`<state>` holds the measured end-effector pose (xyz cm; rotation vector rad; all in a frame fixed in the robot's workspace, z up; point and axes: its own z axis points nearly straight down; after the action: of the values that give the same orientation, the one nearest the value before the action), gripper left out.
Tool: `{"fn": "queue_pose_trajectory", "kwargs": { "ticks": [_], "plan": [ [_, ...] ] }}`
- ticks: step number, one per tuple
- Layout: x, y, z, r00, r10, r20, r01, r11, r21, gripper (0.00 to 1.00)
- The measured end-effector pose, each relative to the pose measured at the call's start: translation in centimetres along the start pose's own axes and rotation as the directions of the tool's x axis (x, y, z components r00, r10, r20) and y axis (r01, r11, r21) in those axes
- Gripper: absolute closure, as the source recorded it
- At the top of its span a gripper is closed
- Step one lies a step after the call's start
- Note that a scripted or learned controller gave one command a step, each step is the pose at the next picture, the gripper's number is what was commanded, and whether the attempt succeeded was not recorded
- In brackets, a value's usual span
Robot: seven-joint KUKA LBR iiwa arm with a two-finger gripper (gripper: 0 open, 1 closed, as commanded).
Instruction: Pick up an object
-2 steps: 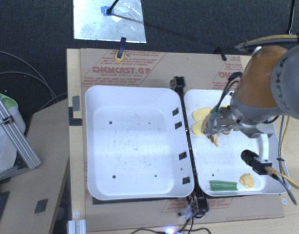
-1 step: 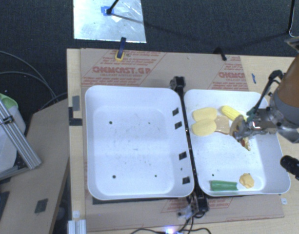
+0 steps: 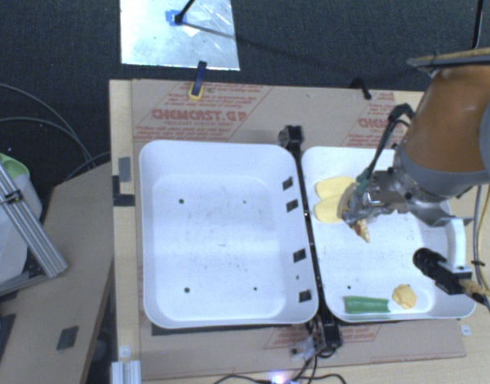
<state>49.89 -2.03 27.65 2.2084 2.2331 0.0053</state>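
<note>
While low in the right bin (image 3: 436,314), claw (image 3: 358,214) beside yellow pieces (image 3: 332,198)

Grey arm with orange band enters from the right, wrist bent downward. Hand (image 3: 360,214) hangs low, pointing down; finger spacing not discernible.

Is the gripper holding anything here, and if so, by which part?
Cannot be told. The gripper sits low over the right bin, beside a yellow object, but no grasp is visible.

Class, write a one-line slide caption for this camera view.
KUKA arm's gripper lowered beside yellow object in right bin; green piece near front.
</note>
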Motion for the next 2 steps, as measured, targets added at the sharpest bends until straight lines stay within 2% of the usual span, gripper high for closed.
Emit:
{"fn": "queue_pose_trajectory", "kwargs": {
  "ticks": [1,2],
  "plan": [
    [5.2,-1.1,-4.5,1.000,0.000,-0.001,0.000,1.000,-0.004,1.00],
    [-0.5,-1.1,-11.7,1.000,0.014,0.003,-0.014,1.000,-0.008,1.00]
  ]
}}
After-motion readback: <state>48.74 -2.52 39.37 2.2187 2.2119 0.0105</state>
